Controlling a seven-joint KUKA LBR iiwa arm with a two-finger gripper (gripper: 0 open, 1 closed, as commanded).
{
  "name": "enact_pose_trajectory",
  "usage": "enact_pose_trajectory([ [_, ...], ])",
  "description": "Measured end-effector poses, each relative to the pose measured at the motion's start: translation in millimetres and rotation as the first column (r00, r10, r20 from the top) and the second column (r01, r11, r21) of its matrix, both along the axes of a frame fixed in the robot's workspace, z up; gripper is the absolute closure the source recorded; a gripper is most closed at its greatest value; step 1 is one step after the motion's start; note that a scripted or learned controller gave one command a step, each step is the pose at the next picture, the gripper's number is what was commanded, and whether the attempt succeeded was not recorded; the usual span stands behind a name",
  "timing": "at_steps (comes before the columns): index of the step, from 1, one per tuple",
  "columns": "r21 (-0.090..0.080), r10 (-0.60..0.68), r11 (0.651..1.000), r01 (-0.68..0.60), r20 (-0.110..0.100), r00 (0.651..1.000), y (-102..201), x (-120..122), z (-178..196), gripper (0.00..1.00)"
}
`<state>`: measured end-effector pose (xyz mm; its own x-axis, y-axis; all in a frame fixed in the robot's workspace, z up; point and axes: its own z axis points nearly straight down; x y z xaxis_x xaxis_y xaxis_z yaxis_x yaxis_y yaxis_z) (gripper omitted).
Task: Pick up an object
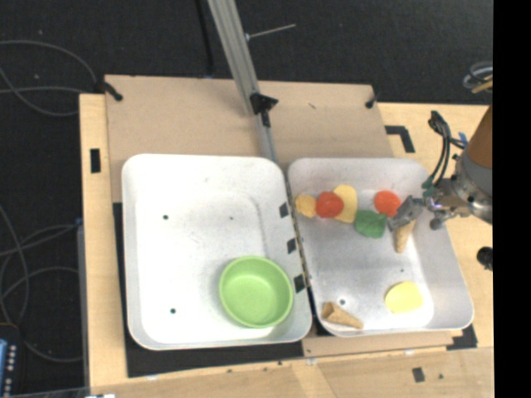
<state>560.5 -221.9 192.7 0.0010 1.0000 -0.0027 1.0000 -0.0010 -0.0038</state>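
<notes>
**Now over the right bin, gripper beside a tan cone**

Now the grey arm with its orange band reaches in from the right, and its two-finger gripper (410,215) hangs low over the upper right part of the right white bin (440,301). A small tan cone-shaped piece (401,237) lies just beneath and touching the dark fingers, or so it appears; whether it sits between them I cannot tell, since the fingertips blur into the piece. How far the fingers are spread is likewise not readable from above.

The likely targets crowd the top of that bin, probably because they were tipped in together: a green rounded lump (370,225) just left of the gripper, an orange-red ball (387,201) above it, then a yellow piece (346,201), a red ball (328,205) and a small orange-yellow piece (305,206) in a row toward the bin's left wall. Well apart, near the front edge, lie a flat pale yellow disc (404,298) and a second tan wedge-like piece (342,315).

The left white bin (166,189) bears a light green plastic bowl (255,291), upright near its front right corner.

My judgement is that the grasp is being attempted on the cone, not yet lifted; the tight cluster risks a nudge to the green lump.
</notes>
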Motion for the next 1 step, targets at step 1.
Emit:
enact_pose_trajectory([
  [1,0.001,0.000,1.000,0.000,-0.002,1.000,-0.8,-9.8,-59.0,0.00],
])
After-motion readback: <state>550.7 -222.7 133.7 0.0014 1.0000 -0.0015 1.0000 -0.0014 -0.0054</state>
